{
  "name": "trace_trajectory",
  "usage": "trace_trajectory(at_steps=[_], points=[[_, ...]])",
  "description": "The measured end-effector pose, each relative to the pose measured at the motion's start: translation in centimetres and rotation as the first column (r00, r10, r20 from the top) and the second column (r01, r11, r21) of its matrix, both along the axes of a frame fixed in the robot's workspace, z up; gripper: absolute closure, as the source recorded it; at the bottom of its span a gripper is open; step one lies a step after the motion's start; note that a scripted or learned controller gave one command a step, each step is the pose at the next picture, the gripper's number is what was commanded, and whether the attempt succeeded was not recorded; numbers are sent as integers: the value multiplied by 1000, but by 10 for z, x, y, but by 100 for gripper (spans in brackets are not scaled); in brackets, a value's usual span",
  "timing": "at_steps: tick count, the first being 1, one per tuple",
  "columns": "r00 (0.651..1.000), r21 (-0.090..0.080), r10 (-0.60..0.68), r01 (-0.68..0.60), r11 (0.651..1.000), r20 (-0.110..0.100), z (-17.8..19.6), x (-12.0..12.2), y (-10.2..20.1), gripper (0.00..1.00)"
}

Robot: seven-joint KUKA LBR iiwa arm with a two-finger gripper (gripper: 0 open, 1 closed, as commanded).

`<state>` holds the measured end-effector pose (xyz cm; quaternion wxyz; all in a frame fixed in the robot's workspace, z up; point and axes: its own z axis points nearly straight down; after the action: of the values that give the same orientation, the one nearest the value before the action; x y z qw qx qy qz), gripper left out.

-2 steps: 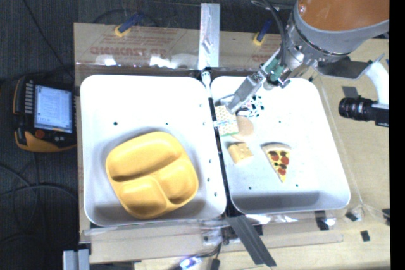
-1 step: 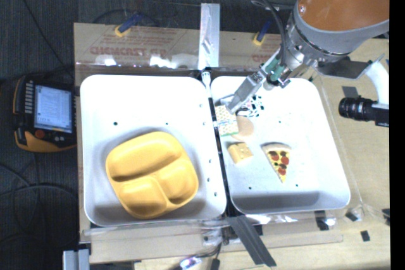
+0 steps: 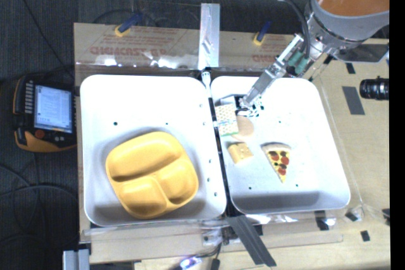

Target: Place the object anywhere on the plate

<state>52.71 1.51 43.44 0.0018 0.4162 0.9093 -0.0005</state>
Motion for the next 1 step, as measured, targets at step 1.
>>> trace_trajectory(at_steps=[1], points=[[1000,0,1,-1,1000,0,0,0,0,0]])
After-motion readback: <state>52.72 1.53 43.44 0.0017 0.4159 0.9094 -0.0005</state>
